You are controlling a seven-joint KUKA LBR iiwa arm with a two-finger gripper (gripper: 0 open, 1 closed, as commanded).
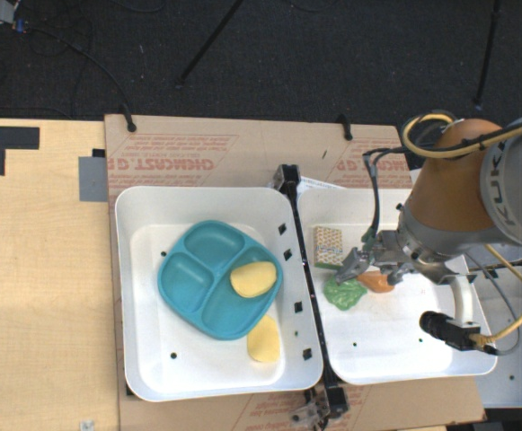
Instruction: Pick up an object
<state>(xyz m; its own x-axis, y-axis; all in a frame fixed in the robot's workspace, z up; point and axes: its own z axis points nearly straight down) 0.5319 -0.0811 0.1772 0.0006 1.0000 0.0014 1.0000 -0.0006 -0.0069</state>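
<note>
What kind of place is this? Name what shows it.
Most likely a robotics lab test bench. A grey and orange arm reaches over two white bins, which hold toy-like items such as a teal divided plate. Loose cables lie on dark floor behind the bench.

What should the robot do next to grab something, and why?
Probably lower the end effector a little onto the green object. It hangs right at that object and the orange object in the right bin, and nothing shows between its fingers yet, so a short drop seems the nearest chance to grip.
</note>
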